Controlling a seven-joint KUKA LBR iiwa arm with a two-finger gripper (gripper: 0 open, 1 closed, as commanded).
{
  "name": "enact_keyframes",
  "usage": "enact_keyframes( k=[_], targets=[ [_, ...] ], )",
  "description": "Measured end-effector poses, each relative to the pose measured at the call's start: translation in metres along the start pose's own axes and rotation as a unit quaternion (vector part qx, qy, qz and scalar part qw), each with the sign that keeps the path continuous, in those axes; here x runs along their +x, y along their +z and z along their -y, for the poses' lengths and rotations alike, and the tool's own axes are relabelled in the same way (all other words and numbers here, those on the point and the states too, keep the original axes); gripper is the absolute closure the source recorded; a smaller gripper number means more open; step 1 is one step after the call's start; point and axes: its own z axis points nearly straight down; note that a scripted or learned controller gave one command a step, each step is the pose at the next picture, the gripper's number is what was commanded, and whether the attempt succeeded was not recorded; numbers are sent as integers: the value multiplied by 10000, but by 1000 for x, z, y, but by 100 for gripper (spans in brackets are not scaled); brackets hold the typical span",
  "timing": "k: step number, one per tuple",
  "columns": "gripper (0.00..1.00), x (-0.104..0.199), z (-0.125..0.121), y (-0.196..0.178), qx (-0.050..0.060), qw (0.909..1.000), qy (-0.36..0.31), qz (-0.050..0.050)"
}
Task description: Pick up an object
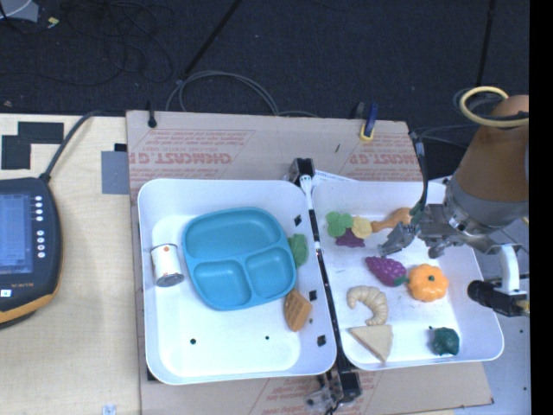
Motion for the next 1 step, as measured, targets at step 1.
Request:
enact_keyframes(
  k=[1],
  targets=[
    [0,-21,-8,113,-4,10000,-6,-7]
  ],
)
